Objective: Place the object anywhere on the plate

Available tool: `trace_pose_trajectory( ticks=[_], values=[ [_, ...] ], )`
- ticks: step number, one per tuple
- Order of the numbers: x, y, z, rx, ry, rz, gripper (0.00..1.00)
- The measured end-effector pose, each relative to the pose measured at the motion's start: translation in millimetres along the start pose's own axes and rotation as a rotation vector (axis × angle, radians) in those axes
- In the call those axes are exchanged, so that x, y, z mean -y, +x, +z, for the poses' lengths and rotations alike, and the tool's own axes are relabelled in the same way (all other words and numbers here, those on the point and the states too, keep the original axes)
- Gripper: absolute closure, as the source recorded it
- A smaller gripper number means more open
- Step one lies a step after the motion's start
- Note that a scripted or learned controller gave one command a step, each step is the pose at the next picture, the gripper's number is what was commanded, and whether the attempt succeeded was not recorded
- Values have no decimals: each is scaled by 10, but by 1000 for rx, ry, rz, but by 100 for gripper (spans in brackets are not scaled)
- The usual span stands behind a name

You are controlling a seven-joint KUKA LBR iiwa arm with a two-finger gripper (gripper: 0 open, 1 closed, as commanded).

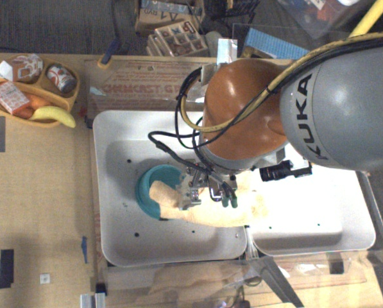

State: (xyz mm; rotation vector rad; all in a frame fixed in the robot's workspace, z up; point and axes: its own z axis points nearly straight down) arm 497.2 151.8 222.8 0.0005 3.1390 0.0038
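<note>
Gripper (207, 194) is low in the left bin (114, 236), just right of the teal plate (149, 188). Can't tell the fingers' state. A long pale object (204, 213) lies with one end on the plate, the rest trailing onto the bin floor. Looks like the placement step; next move needs release and a clean lift.

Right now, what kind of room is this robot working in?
Probably a robot lab or workshop. A big arm reaches over white bins on a bench, with boxes and cables on the floor behind.
</note>
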Motion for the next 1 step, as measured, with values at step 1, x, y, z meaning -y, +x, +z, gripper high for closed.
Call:
trace_pose_trajectory(
  ticks=[1],
  values=[
    [2,-2,-3,1,0,0,0]
  ],
)
